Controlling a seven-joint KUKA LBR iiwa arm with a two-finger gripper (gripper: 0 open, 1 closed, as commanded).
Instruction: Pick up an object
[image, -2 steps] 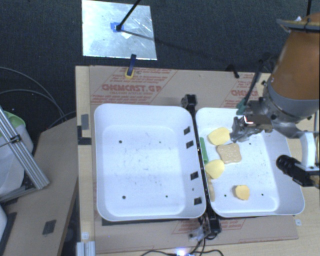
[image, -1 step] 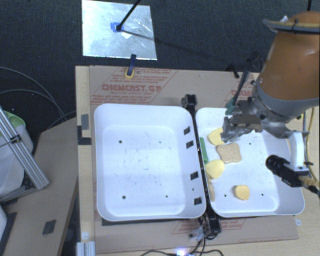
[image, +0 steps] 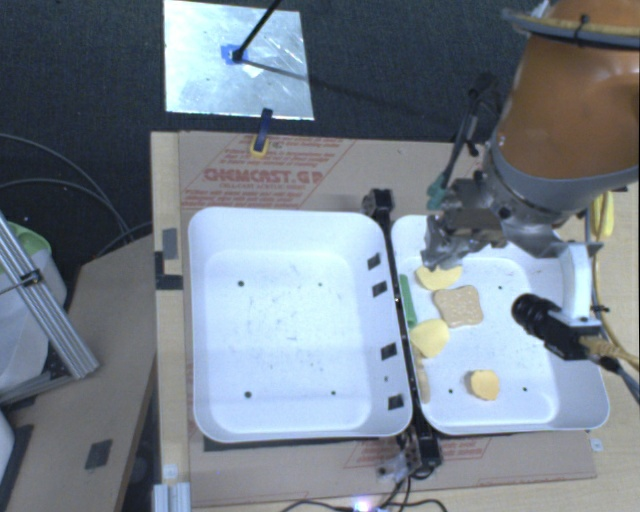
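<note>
The toy food pieces lie in the right bin (image: 580, 400), and nothing is lifted out yet. One is a pale yellow curved piece (image: 440, 277), like a banana slice, near the top left corner of that bin. Just below it sits a tan square piece (image: 461, 306) that looks like toast. The two are very close, maybe touching at the edge. Left of the toast and a bit lower is a bigger yellow chunk (image: 431, 337), close to the bin's left wall. Lower down, near the middle of the bin floor, is a small round yellow-orange piece (image: 484, 384), sitting apart from the others. A thin green stick (image: 407, 297) lies along the left wall of the right bin.

The arm (image: 575, 90) is big and orange and grey, and it comes in from the right. The gripper (image: 447, 248) hangs right over the curved yellow piece, with its tips just above or on it. I cannot tell if its jaws are wide or narrow, since the metal parts hide them. I see nothing held between them.

A black tube-shaped part (image: 545, 322) sticks out at the right side of the bin.

The left bin (image: 200, 300) is white with a few small dark specks. Both bins rest on a brown cardboard sheet (image: 290, 170) with red letters.
</note>
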